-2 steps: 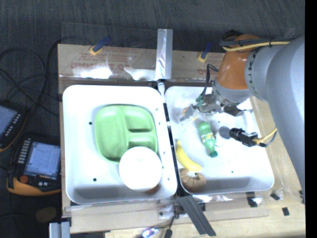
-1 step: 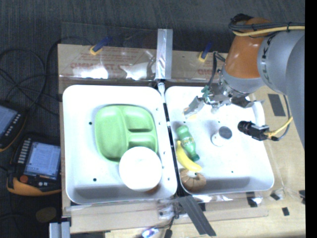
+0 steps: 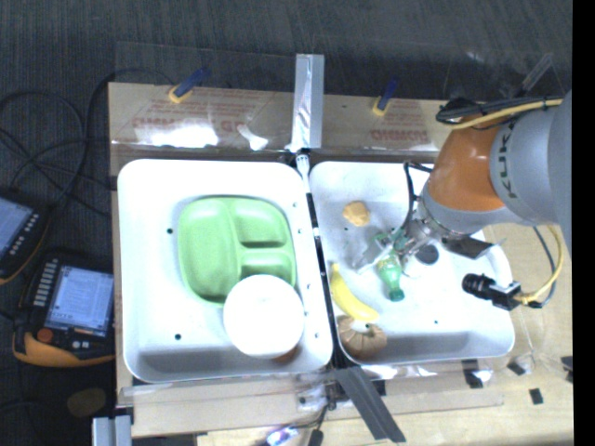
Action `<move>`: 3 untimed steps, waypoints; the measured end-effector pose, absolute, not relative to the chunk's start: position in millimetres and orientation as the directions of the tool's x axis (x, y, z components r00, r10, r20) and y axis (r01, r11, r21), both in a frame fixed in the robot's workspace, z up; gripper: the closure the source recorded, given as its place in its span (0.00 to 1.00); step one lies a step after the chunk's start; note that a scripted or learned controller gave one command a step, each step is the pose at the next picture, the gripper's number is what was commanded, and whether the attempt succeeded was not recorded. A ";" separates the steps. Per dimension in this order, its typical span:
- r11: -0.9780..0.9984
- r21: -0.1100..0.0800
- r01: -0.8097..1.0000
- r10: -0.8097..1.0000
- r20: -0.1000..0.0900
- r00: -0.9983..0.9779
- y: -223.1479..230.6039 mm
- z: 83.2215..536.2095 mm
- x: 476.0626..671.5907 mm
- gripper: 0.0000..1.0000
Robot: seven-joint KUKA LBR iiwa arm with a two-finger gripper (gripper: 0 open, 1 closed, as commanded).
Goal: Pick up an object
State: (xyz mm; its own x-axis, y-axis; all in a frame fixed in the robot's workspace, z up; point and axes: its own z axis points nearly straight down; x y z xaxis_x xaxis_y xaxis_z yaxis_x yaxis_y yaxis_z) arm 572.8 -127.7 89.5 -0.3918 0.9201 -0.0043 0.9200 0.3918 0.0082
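Right white bin (image 3: 446,328), smooth shallow plastic, rounded corners. Pincer (image 3: 398,246) low over bin centre; cannot tell whether wide or narrow.

Just at 6 o'clock of pincer, touching or nearly so: small green bottle-shaped object (image 3: 393,279), glossy, tapered, lying at a slant.

At 10 o'clock of pincer, apart: tan rounded lump (image 3: 356,214), matte.

At 7 o'clock, along bin's left wall: yellow banana (image 3: 351,295), curved, smooth-skinned.

Just below banana, in bin's 7 o'clock corner: brown round object (image 3: 363,339), rough-looking surface.

Left white bin (image 3: 149,328), same form. Inside: green divided plate (image 3: 232,240), rounded-square, three moulded compartments. Overlapping plate's 5 o'clock corner: white round dish (image 3: 264,316), plain, smooth.

Beneath both bins: brown tabletop (image 3: 139,100), partly under clear glossy sheeting.
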 end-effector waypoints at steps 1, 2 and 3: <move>0.391 0.014 0.920 0.920 -0.005 -0.391 -127.4 100.4 574.8 1.00; 0.299 0.000 0.954 0.954 -0.001 -0.299 -76.1 233.6 591.0 1.00; 0.139 -0.003 0.990 0.990 0.000 -0.139 -37.3 247.1 553.8 1.00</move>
